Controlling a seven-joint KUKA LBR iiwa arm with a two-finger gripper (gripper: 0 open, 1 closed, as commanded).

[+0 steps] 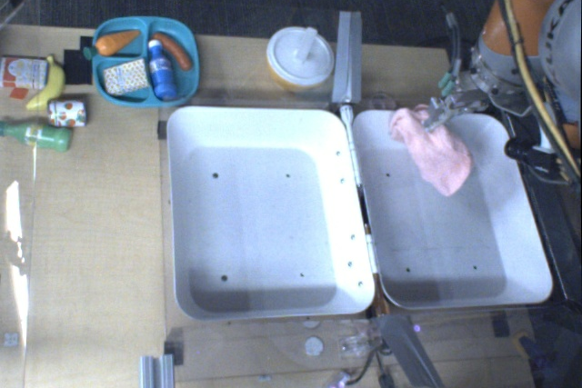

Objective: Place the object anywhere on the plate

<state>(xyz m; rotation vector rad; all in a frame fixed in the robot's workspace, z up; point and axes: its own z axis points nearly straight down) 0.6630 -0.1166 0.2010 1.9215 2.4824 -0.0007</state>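
A pink cloth [435, 152] hangs over the far part of the right bin [455, 268], its top corner bunched up at my gripper [442, 110]. The gripper's fingers are closed on that corner, near the bin's back rim. The arm comes in from the upper right, with its orange band above the wrist. The plate [186, 39] is a blue divided dish on the bench at the far left, beyond the left bin [264, 286]. It holds toy food: a carrot, a sausage, a blue bottle and a cracker.
A white lidded cup [300, 56] stands behind the bins, beside a grey metal post [346, 59]. At the far left lie a banana [47, 84], a small can [67, 113], a green bottle [36, 135] and a box [22, 72].
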